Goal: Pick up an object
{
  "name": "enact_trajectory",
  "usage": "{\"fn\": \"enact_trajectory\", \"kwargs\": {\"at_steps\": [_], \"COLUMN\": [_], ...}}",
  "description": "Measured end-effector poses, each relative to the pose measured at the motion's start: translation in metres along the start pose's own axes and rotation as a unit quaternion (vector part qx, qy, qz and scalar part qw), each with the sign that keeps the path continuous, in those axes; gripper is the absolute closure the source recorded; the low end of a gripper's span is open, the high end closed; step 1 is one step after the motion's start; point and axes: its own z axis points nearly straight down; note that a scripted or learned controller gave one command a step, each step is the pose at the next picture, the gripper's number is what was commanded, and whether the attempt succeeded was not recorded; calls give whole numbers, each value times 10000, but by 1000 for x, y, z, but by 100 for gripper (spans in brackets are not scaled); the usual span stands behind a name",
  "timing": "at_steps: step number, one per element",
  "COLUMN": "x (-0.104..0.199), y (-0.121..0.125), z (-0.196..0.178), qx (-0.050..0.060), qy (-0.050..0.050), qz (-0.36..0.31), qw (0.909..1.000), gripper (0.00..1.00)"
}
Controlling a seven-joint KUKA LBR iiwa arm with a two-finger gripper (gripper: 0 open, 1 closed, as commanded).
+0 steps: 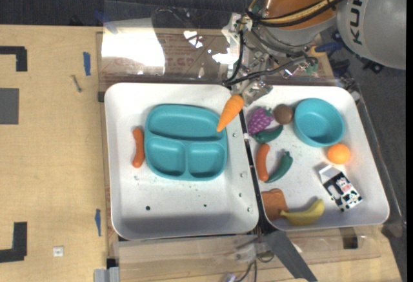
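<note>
My gripper [248, 90] hangs over the far end of the wall between the two white bins, under the orange wrist band. An orange toy carrot [230, 113] hangs from its fingertips, thick end up and tip slanting down-left over the corner of the teal divided tray [186, 142]. The fingers look shut on the carrot's thick end. The carrot appears lifted off the bin floor.
The left bin [122, 197] holds the teal tray and an orange sausage [138, 147]. The right bin [368, 210] holds purple grapes [260, 120], a brown ball [282, 113], a teal bowl [317, 120], an orange [338, 153], peppers [279, 166], a banana [302, 211] and a small carton [340, 187].
</note>
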Motion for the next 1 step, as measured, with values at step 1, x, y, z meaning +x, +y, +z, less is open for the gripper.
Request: {"fn": "enact_trajectory", "kwargs": {"at_steps": [1], "x": [-14], "y": [36], "z": [-9], "qx": [-10], "qy": [10], "qz": [-185], "qw": [9998], "gripper": [100]}}
